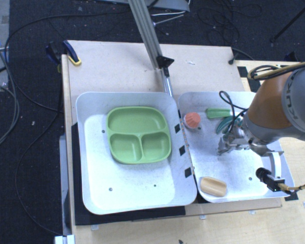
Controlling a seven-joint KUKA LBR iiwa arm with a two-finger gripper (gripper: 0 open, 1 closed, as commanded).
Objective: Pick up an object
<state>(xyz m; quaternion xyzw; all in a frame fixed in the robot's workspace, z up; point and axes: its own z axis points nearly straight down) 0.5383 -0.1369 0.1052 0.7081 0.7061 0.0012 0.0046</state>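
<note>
While the arm (279, 111) is covering part of the right bin (234, 187), no writing is showing anywhere. Its gripper (227, 145) is hanging near the bin floor, grip state unclear, with a green object (217, 113), orange ball (192, 119) and tan block (213, 186) lying nearby

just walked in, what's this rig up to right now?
The grey and orange KUKA arm has its end effector low in the right white bin, on bare floor. Nothing is visibly held. Nearby lie a green oblong piece, an orange-red ball and a tan rounded block. The left white bin holds a green three-compartment plate.
</note>
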